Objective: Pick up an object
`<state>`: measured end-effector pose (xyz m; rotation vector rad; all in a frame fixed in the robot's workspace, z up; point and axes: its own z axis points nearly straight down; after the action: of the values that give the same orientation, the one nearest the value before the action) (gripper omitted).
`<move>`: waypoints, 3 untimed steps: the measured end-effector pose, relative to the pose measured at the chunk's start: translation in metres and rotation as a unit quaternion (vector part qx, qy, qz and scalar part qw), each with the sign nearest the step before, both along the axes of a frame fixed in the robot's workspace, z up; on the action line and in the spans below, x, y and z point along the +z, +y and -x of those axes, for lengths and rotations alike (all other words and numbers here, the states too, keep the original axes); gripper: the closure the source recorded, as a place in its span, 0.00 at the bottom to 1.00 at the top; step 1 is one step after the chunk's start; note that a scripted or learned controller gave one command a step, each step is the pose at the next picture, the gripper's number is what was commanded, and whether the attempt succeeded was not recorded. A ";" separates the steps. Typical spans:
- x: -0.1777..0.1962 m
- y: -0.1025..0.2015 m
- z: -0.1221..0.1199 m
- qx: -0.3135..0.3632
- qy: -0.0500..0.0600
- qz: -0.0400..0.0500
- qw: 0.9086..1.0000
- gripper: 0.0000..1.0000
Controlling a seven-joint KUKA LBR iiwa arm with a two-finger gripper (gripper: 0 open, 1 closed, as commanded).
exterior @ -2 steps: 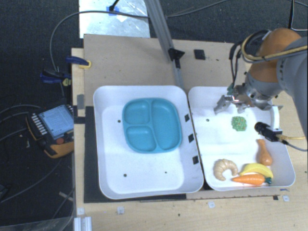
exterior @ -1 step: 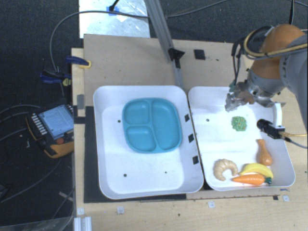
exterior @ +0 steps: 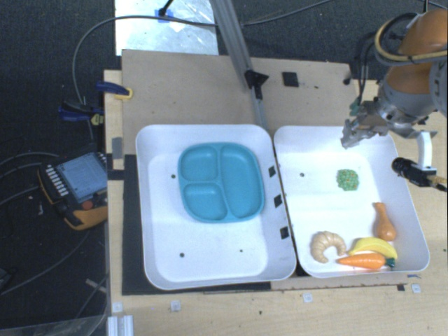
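My claw (exterior: pixel 350 140) hangs over the right bin's (exterior: pixel 308 208) far edge, its grip state impossible to tell, and the broccoli (exterior: pixel 347 180) nearest it is small enough that a slightly off descent grabs nothing.

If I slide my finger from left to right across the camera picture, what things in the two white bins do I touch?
Blue plastic divided plate → tan toy croissant → green toy broccoli → brownish-orange toy drumstick. I skipped the yellow banana and orange carrot, since they overlap.
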<state>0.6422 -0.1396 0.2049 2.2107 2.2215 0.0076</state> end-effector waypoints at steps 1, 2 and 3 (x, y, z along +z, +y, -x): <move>0.007 0.000 -0.001 0.001 0.003 -0.001 1.000 1.00; 0.000 0.054 -0.001 0.003 0.003 -0.002 1.000 1.00; -0.004 0.102 -0.005 0.002 0.004 -0.002 1.000 1.00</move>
<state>0.6468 -0.0377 0.2009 2.2109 2.2316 0.0031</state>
